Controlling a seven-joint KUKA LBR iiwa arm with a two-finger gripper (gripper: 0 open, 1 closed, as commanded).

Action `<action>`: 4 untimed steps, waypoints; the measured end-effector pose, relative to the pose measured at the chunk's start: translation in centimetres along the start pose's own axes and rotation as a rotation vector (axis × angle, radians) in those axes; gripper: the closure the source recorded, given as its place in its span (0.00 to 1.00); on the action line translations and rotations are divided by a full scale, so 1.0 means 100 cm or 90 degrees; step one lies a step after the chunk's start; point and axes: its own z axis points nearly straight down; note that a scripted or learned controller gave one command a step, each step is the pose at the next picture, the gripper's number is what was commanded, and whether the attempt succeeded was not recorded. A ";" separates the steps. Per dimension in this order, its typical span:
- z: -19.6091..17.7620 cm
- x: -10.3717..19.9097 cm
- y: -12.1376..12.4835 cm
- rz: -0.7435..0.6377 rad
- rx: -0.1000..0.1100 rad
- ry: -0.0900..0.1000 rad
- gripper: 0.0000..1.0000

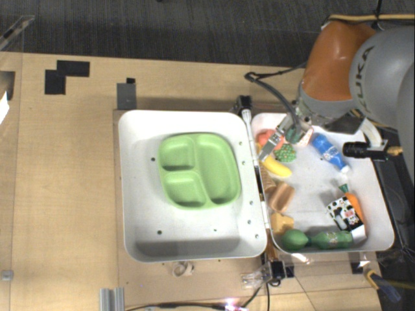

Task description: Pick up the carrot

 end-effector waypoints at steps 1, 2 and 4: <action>-0.014 -0.001 0.003 -0.005 -0.004 -0.005 1.00; -0.013 -0.001 0.004 -0.005 -0.004 -0.005 0.00; 0.000 -0.002 0.060 0.225 0.001 0.000 0.00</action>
